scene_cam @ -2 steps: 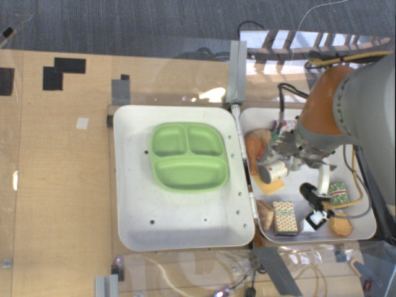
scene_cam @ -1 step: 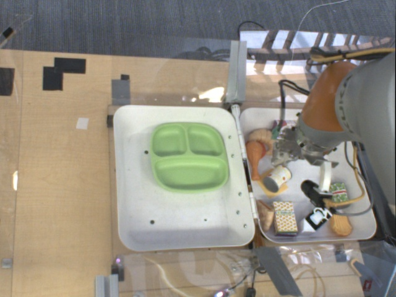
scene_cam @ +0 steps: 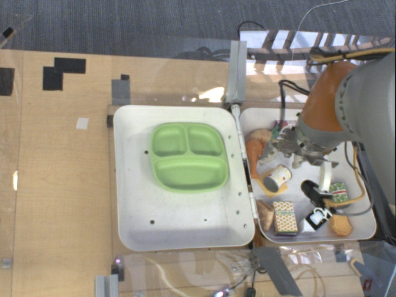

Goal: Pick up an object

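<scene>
tool (scene_cam: pixel 286 148) just above cream cup (scene_cam: pixel 276 178), apart

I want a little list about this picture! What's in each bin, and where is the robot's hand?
left bin: a green tray with three sections
right bin: many small things, among them a checkered box, a cookie, a small cylinder and an orange toy
arm: reaches in from the right, over the right bin
gripper: low over the right bin's upper part, beside the orange toy
held thing: none seen

A green divided plate (scene_cam: pixel 189 156) lies in the left white bin (scene_cam: pixel 133 215).
</scene>
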You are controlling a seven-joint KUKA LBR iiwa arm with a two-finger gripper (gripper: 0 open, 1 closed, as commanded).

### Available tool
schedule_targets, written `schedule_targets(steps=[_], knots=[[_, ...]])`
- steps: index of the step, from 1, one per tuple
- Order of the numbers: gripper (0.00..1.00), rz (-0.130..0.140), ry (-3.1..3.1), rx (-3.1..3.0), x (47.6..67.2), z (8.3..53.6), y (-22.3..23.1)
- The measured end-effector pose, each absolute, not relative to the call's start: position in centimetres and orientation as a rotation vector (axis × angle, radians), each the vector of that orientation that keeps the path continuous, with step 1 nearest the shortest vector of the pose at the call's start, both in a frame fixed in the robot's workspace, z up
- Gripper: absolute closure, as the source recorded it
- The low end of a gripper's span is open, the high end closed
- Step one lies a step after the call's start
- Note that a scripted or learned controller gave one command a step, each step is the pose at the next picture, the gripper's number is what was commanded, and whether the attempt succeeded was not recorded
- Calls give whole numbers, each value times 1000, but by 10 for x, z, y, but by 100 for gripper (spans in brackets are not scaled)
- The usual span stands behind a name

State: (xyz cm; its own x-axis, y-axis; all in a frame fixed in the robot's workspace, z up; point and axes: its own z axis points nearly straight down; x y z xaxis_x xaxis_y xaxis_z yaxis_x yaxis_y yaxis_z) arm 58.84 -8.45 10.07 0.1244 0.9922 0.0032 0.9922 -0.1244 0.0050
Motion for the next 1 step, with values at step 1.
schedule_targets(steps=[1], knots=[[0,20,2206,2219,547,90,-87]])
